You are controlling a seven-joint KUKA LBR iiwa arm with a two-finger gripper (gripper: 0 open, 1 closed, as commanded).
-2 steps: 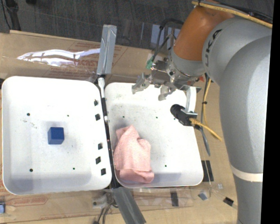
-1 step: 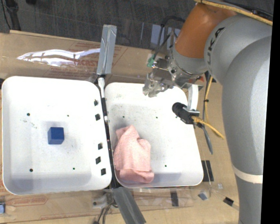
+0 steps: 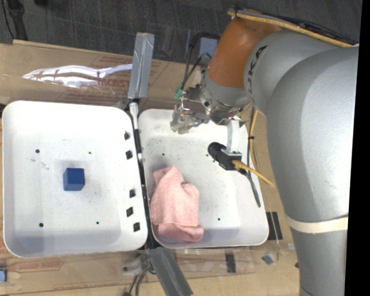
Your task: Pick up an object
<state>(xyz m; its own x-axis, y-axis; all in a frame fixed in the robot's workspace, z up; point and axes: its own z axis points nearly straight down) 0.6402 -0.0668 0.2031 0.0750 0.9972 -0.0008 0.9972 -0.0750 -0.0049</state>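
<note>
Pink cloth [image 3: 176, 205]: lying crumpled in the near half of the right bin [image 3: 253, 223], bunched against the wall that it shares with the left bin [image 3: 20, 184].
Cloth handling: judged soft, light and limp; it is likely sagging and unfolding once lifted, so a pinch on a raised fold near the middle of the heap looks safer than one on a flat edge.
Blue block [image 3: 74, 179]: sitting alone on the floor of the left bin, well apart from the cloth.
Block handling: judged stiff, small and light, with flat faces; a grip across two opposite faces is looking workable, though smooth sides may be slipping.
End effector [image 3: 185, 120]: hanging over the far edge of the right bin, well apart from both objects; whether it is spread or pressed together, I cannot tell, as the metal parts are blurring together. Nothing is showing in its grip.
Black fitting [image 3: 223, 155]: hanging with a yellow cable [image 3: 253, 173] beside the wrist, over the right bin.
Worktop [image 3: 65, 62]: brown board carrying both bins.
Nearest candidate: the cloth, judged.
</note>
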